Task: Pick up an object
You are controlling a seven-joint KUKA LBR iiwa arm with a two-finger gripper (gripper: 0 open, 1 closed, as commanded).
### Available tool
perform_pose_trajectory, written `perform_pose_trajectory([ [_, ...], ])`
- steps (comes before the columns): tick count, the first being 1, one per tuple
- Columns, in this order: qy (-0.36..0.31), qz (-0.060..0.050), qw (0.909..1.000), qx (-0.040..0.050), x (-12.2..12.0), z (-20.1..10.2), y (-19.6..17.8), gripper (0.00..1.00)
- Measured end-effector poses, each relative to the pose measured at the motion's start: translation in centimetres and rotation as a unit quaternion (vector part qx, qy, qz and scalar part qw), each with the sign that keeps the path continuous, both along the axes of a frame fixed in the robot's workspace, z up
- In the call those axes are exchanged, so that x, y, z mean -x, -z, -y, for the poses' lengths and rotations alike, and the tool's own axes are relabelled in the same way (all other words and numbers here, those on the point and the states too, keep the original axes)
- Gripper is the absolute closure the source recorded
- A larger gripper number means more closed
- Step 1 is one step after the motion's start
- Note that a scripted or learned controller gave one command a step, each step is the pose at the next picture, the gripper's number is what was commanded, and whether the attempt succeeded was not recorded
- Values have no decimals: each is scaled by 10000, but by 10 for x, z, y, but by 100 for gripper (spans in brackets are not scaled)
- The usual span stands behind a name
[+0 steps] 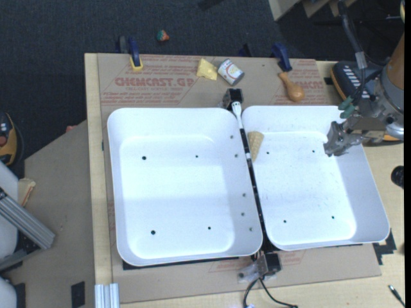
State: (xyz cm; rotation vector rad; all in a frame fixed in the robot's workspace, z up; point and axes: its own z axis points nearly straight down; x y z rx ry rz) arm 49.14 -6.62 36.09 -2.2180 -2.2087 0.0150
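- Two shallow white bins sit side by side on a brown board on the tabletop (192,82); the left bin (128,191) and the right bin (359,197) touch along their inner edges.
- A small tan cone-shaped piece (255,144) lies in the right bin, at its far left side, just beside the rim where the two bins meet.
- The arm (395,82) reaches in from the right, and its gripper (335,142) hangs over the far right part of the right bin, well apart from the cone-shaped piece.
- Whether the jaws are released or clenched cannot be told: they show as a dark grey blur, and nothing is seen between them.
- On the board beyond the bins lie a yellow wedge (206,69), a small white box (230,72) just to its right, and a wooden pear-shaped piece (292,87) further right.
- A blue clamp (134,52) grips the far left edge of the board, and another blue clamp (280,56) grips the far edge further right.
- A black and white pen-like object (235,101) lies at the far end of the seam between the bins.
- A small coloured object (163,36) lies on the dark floor beyond the board.
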Motion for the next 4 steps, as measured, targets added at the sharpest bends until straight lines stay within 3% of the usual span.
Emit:
perform_pose_trajectory([
  [1, -82, 11, 10000, -9, -12, -127, 118, 100],
  [2, -47, 180, 9998, -10, -70, -158, -42, 100],
  [3, -38, 148, 9999, -11, -32, -165, -180, 100],
  [4, -42, 11, 10000, 18, -29, -205, -56, 100],
])
